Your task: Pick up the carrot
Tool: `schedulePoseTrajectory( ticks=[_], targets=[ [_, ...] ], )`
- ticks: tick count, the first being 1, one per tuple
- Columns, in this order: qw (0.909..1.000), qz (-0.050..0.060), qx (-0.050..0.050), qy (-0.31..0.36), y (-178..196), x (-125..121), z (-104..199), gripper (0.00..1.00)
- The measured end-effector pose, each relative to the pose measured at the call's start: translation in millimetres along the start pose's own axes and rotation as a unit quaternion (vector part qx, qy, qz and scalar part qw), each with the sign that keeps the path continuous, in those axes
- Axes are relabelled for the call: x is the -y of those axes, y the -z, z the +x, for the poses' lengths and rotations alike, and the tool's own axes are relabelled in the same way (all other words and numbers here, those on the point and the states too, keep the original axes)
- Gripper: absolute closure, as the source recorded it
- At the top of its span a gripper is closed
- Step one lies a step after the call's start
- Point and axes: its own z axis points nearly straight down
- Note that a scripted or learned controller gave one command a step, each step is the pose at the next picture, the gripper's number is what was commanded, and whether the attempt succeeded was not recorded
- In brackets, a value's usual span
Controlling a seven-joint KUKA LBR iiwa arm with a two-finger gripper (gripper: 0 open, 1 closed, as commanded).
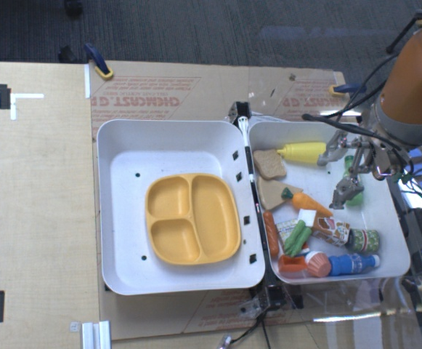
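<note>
Yellow three-compartment plate is sitting in the left bin. Right bin is holding bread slices, a mustard bottle and more toy food. Carrot is lying mid-bin, green top pointing left, just beside the lower bread slice. Gripper is hanging right of the carrot, not touching it, fingers apart and gripping nothing.

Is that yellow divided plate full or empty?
Empty: all three compartments of the yellow plate show bare yellow; it sits alone in the left bin.
</note>
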Motion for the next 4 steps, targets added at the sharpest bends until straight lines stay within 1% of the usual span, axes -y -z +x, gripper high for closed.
schedulePoseTrajectory(
  ticks=[1, 2, 3, 4],
  targets=[
    [1.0000, 0.000, 0.001, -0.007, -146, 6, 9, 0.00],
    [0.9941, 0.008, 0.001, -0.108, -145, -7, -9, 0.00],
    [0.9942, 0.006, 0.003, -0.107, -135, -10, -11, 1.00],
    [0.9995, 0.000, 0.001, 0.032, -145, 62, 14, 1.00]
  ],
)
